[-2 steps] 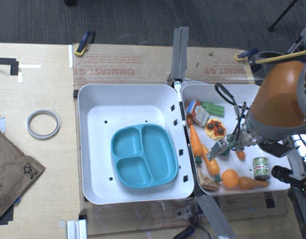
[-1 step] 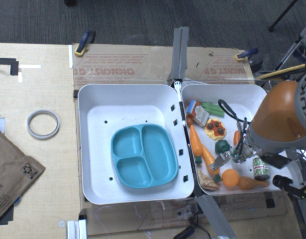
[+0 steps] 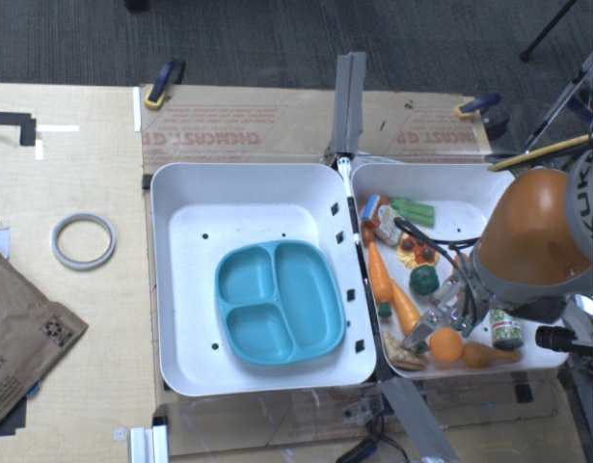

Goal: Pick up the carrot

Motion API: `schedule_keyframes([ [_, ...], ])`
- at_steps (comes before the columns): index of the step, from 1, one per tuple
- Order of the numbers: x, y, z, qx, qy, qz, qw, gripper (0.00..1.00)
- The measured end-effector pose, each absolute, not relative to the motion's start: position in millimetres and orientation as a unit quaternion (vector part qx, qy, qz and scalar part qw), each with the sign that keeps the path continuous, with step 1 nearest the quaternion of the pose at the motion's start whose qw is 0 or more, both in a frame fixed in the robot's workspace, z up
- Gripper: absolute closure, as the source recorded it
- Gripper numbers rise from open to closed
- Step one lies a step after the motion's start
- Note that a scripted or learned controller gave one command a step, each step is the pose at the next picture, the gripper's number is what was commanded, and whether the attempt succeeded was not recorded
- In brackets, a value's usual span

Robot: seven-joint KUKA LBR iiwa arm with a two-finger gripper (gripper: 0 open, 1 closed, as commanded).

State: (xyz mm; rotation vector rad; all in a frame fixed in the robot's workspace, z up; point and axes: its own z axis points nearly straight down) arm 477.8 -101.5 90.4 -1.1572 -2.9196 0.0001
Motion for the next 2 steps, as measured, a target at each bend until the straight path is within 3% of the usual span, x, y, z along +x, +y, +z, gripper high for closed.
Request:
schedule_keyframes([
  [1,478.6,-102.1,98.1,-0.371,-0.929,-0.0003,0.001,1.00],
  [2,579.3,-59.7,205.3,-0.324,-0.946,0.0003,0.000,1.00],
])
